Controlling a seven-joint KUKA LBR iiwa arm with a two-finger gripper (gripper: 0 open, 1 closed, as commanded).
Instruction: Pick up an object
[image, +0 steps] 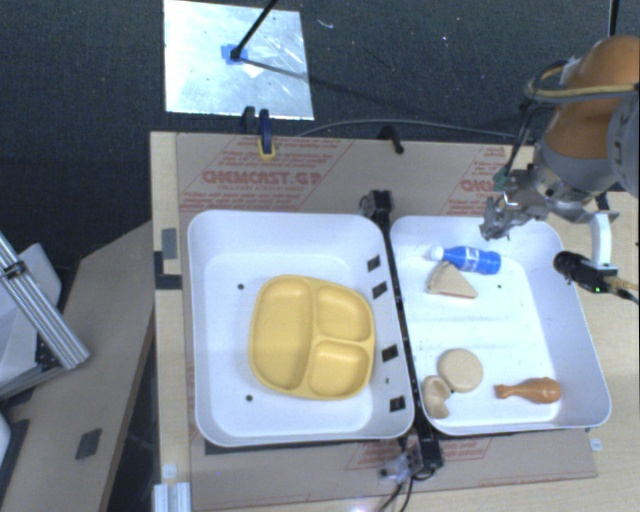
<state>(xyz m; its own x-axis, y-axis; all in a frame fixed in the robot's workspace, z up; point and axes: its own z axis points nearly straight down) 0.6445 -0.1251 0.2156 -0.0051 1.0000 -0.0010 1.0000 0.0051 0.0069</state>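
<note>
Nearest me sits the right bin, holding a blue bottle, a wedge, a round biscuit and a drumstick. My pincer hovers just beside the bottle; I cannot tell its state. I fear the bottle rolling away.

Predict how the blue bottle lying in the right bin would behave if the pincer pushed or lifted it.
The blue bottle lies on its side, so a sideways push would probably roll it. Its rounded, smooth-looking body may slip between fingers. It looks small, so likely light.
</note>
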